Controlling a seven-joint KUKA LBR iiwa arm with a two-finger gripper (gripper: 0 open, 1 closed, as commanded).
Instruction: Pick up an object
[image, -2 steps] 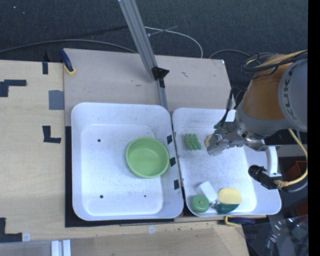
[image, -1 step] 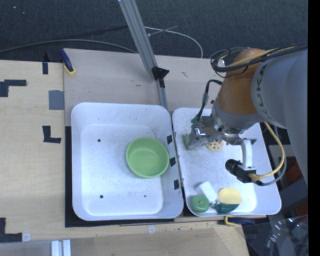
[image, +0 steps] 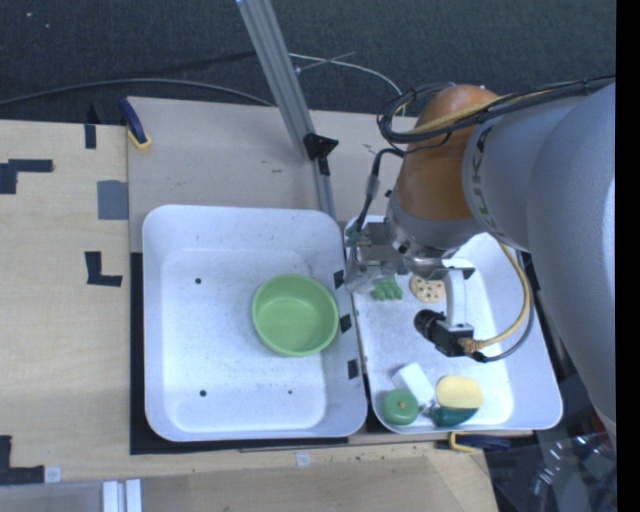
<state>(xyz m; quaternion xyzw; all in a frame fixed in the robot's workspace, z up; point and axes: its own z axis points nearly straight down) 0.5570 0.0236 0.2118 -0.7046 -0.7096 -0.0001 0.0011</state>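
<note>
My gripper (image: 385, 262) hangs low over the right bin (image: 530, 400), just above a small green object (image: 387, 291); my wrist hides the grip, so I cannot tell its state. A green bowl (image: 295, 315) sits in the left bin (image: 200, 240).

One fixed camera above the bench (image: 60, 300) — looking down, slanted, on both bins (image: 170, 300).
</note>
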